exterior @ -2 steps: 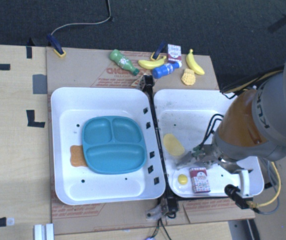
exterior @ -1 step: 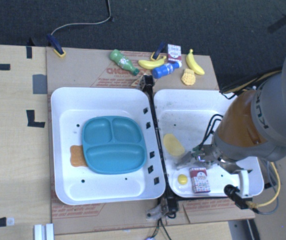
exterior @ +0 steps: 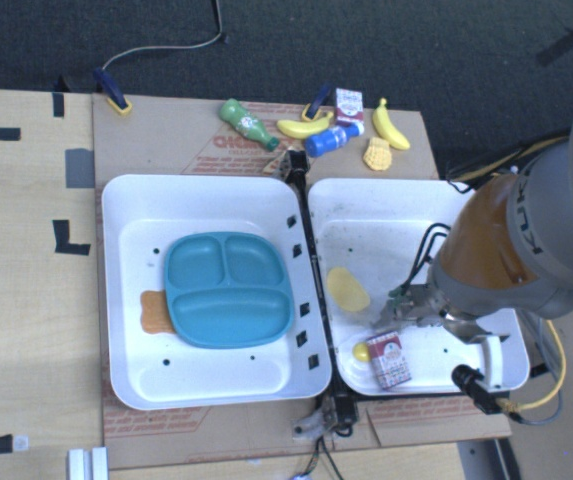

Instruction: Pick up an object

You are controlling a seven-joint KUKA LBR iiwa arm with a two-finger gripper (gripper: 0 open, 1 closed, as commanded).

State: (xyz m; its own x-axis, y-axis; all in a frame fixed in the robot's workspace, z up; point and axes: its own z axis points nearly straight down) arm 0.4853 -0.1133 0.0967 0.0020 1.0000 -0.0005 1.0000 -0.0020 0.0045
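Note:
The right bin (exterior: 436, 200) holds a pale yellow rounded piece (exterior: 347, 289), a red and white carton (exterior: 390, 359) and a small yellow item (exterior: 362, 351) touching the carton's left side. My gripper (exterior: 394, 311) hangs low in this bin, just right of the pale yellow piece and just above the carton. Nothing shows in its grasp. The grey arm with its orange band (exterior: 486, 243) covers the bin's right part.
The left bin (exterior: 126, 208) bears a blue divided plate (exterior: 229, 288) with an orange slab (exterior: 153, 312) poking out at its left. Behind the bins lie a green bottle (exterior: 249, 125), two bananas (exterior: 303, 126), a blue bottle (exterior: 328, 140) and a small carton (exterior: 349, 104).

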